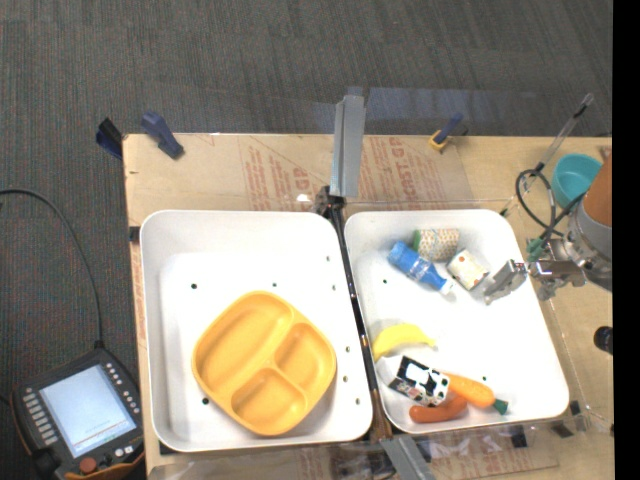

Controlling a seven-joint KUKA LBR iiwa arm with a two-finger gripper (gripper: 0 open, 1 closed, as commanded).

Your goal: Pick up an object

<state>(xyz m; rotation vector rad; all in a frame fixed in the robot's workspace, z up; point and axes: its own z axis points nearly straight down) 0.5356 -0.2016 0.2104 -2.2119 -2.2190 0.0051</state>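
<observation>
Over the right bin's (555, 368) right edge, the gripper (503, 280) hangs with nothing in it; I cannot tell its jaws. A small white block (466, 268) lies just beside it. Next, reach down and squeeze.

Dark grey carpet (250, 48) surrounds a plywood bench (250, 173); a pendant (80, 413) lies lower left.

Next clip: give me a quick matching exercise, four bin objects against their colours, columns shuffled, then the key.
Things:
1. divided plate
2. bottle
3. carrot
4. sausage

Colours:
A. red
B. blue
C. yellow
D. orange

Pairs: 1-C, 2-B, 3-D, 4-A
</observation>
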